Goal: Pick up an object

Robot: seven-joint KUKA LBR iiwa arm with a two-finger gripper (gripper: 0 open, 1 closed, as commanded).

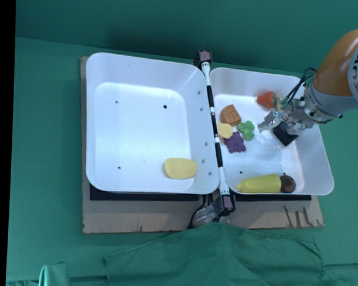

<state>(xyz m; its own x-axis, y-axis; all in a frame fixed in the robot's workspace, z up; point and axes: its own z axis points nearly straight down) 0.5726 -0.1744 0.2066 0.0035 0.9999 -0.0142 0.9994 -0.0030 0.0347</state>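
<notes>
Plainly, the green piece [246, 129] was the likeliest pick: it lay on the floor of the right bin [322, 174], toward its left half, just to the left of the gripper [271, 121]. It was small and lumpy with no clear long axis, so the angle of approach mattered little. The gripper hung over the bin's middle, its tips pointing left toward that cluster; its fingers stood spread apart, with nothing between them. A short move left and down would, by my judgement, have set them over the green piece.

Close about it lay other things. The purple piece [235, 142] touched or nearly touched it on the near-left side, the small yellow piece [225, 130] lay just left, and the orange waffle-like piece [230, 115] just beyond on the far-left. That crowding was the risk: spread fingers might have nudged a neighbour or closed on two at once.

Farther off, a red piece [265, 99] lay at the far side beside the wrist, and a long yellow piece [260, 184] with a brown end [288, 184] lay along the near wall, left to right. The bin floor was smooth and white. In the left bin [105, 84], well apart, a flat yellow piece [180, 168] lay near the near-right corner.
</notes>
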